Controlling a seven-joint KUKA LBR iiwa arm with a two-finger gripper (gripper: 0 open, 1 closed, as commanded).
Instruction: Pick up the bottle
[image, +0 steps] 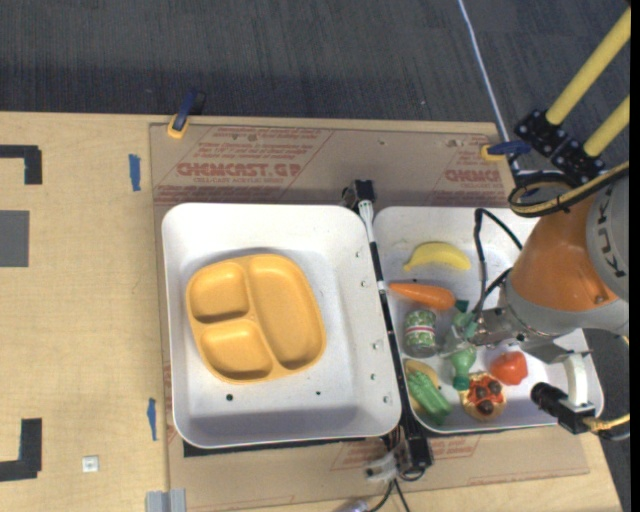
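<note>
We see two shallow white bins side by side on a brown cardboard-covered tabletop (90, 300). The left white bin (200, 240) holds one yellow plastic three-compartment plate (255, 316), lying flat near its middle. The right white bin (400, 232) holds a cluster of small things: one yellow toy banana (437, 257) at the far side, one orange toy carrot (423, 295) just nearer than it, one small round green-and-white labelled can (421, 330), one red toy tomato (509, 367), one green leafy toy vegetable (428, 393) near the front wall, and one orange toy piece with dark spots (484, 393) beside it. The small green bottle (461, 362) lies among them, between the can and the tomato. The grey arm with its orange band (560, 270) reaches in from the right, its pincer (470, 328) down just above the bottle; we cannot tell whether the pincer is parted or closed.
</note>
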